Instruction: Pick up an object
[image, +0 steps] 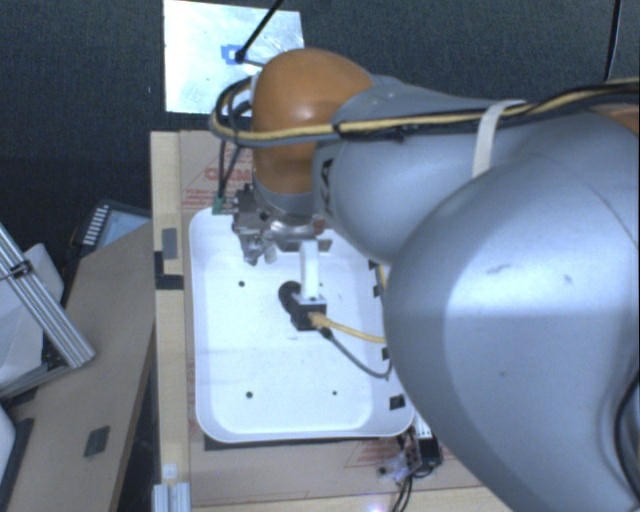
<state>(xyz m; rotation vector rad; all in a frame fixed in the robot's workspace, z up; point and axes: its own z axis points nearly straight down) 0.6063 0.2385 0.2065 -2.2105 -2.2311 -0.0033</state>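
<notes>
I cannot tell where an object to pick up lies. The bin (215, 400) floor in front of the gripper (260, 250) and to its left is plain white with a few small dark dots (249, 394), which look to me like fixed marks rather than loose things. Everything to the gripper's right is covered by the arm (500, 300), so an object may sit hidden there.

The risk I see is a grab that closes on nothing: the gripper hangs just above bare bin floor near the far left corner. If it goes down here it may also press into the floor or scrape the nearby bin wall.

I cannot tell whether the gripper is open or closed, and I see nothing in its hold. The arm reaches in from the right, its big grey body across the foreground. The orange band (300, 100) stands above the wrist, and the gripper points steeply down.
</notes>
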